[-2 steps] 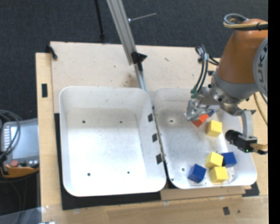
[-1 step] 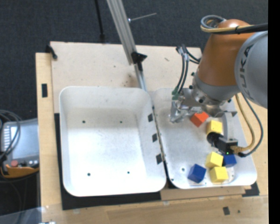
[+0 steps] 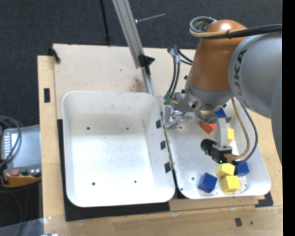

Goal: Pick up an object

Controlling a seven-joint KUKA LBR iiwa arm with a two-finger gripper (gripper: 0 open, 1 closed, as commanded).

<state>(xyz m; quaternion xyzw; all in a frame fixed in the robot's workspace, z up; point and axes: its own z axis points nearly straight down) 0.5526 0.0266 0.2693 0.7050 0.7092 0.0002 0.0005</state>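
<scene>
Overhead slanted view of the surface (image 3: 88, 68) carrying the left bin (image 3: 113, 146) and the right bin (image 3: 187, 151), set side by side. The arm (image 3: 246, 73) reaches in from the right, with its orange band above the right bin's far half. The pincer (image 3: 174, 116) sits low at the far-left part of the right bin, just beside the wall shared by the two bins; whether it is released or clenched cannot be told, and nothing is seen in its grasp.

All loose objects lie in the right bin. Near corner: a blue cube (image 3: 207, 182), a yellow cube (image 3: 225, 169) and a lower yellow cube (image 3: 231, 183) close together, with a blue block (image 3: 242, 168) just right of the upper yellow one. Under the wrist: an orange piece (image 3: 208, 128), a blue piece (image 3: 220, 113) partly hidden by the arm, and a yellow bar (image 3: 230, 133). These last three lie near the pincer but apart from it.
</scene>
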